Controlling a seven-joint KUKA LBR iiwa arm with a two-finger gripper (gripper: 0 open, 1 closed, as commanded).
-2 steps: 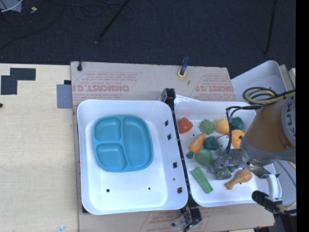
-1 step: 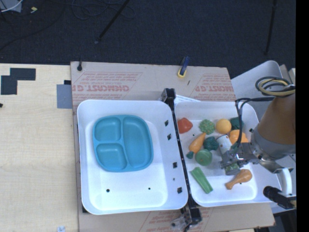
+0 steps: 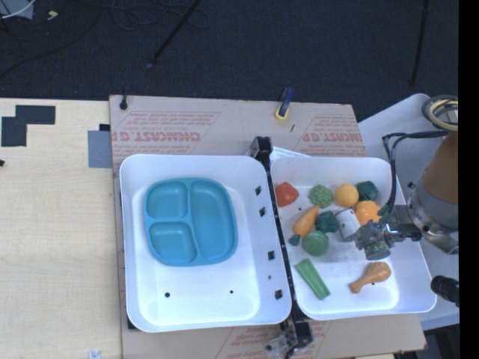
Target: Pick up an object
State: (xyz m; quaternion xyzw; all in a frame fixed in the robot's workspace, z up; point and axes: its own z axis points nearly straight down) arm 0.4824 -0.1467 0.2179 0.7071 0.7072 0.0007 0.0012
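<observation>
Right now, hanging low in the right bin (image 3: 408, 294), the gripper (image 3: 376, 239), down among the toy food. Cannot tell how the hand is set, too small and dark to read. Nothing seen held.

Plenty to pick from close by: a white cup (image 3: 347, 222) touching the hand's left side, an orange ball (image 3: 367, 211) just above, a tan drumstick (image 3: 371, 275) just below. Farther left, a green ball (image 3: 315, 242), a carrot (image 3: 305, 221), a dark green lump (image 3: 327, 221), a broccoli (image 3: 321, 195), a yellow ball (image 3: 346, 195), a red piece (image 3: 286, 194). Lower down, alone, a green pod (image 3: 311, 278). Off in the left bin (image 3: 135, 275), a blue tray (image 3: 190, 221), well apart from the arm.

Maybe about to grab, maybe just reaching; hard to say.

What could go wrong: toys packed tight up here, so easy to bump one and push it away. Round balls roll and could slip out. Might catch two at once, or catch the edge of the cup and knock it over. Might close on air between the toys and come up with nothing. Too deep a push could hit the bin floor
</observation>
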